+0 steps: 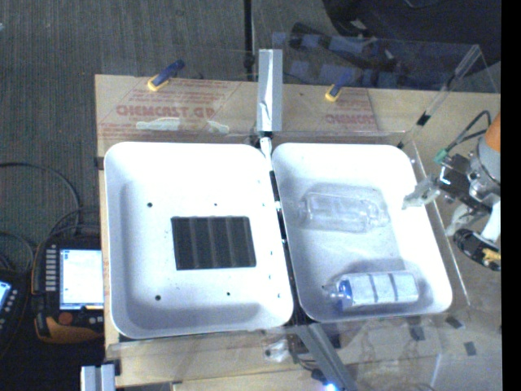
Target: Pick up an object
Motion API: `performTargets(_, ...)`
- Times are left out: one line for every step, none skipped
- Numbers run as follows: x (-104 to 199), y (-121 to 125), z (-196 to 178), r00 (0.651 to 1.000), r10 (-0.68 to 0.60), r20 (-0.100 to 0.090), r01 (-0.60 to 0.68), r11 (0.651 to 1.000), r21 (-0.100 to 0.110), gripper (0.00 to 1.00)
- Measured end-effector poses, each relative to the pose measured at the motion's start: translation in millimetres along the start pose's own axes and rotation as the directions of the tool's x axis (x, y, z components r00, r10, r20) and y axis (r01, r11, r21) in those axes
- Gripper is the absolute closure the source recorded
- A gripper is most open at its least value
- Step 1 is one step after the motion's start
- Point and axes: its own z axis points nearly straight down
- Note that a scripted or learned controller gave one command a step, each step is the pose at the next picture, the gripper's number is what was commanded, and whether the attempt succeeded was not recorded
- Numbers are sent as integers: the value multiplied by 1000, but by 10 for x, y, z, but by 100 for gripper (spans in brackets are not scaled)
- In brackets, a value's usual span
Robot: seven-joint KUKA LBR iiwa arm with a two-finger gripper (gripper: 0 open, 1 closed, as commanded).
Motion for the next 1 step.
performTargets(784,431,554,912,410,2,-410,912,0,0)
